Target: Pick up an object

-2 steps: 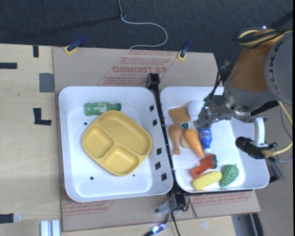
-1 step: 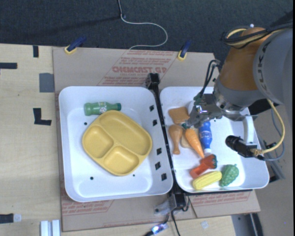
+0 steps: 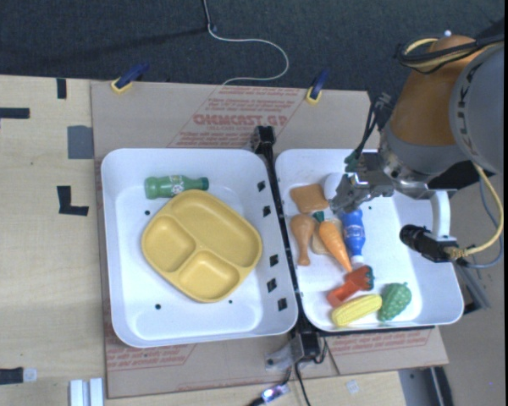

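Note:
The right bin holds several toy foods: a tan bread slice, a chicken drumstick, an orange carrot, a blue bottle, a red pepper, a yellow corn cob and a green leafy piece. My gripper hangs low over the bin's upper middle, just above the blue bottle's top and right of the bread slice. Nothing shows between its fingers.
The left bin holds a yellow sectioned plate and a green bottle lying along its far side. A black divider separates the bins. The grey arm covers the right bin's far right corner.

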Available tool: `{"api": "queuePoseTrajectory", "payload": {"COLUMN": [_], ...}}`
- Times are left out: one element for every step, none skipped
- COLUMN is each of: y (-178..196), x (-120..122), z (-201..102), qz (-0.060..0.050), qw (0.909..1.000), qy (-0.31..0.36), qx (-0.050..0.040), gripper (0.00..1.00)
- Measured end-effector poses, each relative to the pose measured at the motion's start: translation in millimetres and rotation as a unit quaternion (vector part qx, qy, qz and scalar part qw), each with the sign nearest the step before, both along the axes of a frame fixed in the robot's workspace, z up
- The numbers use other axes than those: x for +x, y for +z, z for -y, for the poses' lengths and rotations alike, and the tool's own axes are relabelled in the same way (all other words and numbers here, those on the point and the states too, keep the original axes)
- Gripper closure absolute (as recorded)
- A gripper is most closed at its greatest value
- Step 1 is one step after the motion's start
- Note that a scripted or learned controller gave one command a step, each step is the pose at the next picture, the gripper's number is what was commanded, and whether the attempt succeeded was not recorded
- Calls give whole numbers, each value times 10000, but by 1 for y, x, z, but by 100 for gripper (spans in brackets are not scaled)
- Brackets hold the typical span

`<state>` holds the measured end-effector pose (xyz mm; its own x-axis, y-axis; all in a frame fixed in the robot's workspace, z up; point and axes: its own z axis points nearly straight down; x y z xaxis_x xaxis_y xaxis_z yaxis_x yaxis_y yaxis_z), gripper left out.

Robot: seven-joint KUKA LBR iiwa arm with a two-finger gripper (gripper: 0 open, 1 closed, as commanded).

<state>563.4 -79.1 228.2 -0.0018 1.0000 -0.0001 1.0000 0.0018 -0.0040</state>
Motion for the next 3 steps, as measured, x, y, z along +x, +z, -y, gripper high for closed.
{"api": "queuePoseTrajectory", "payload": {"y": [2, -8, -17], "x": [-3, 4, -5], "z": [-3, -14, -4], "qz": [-8, -11, -15], "qw": [10000, 10000, 10000], "qy": [0, 1, -9], "qx": [0, -4, -6], "gripper": [100, 100, 100]}}
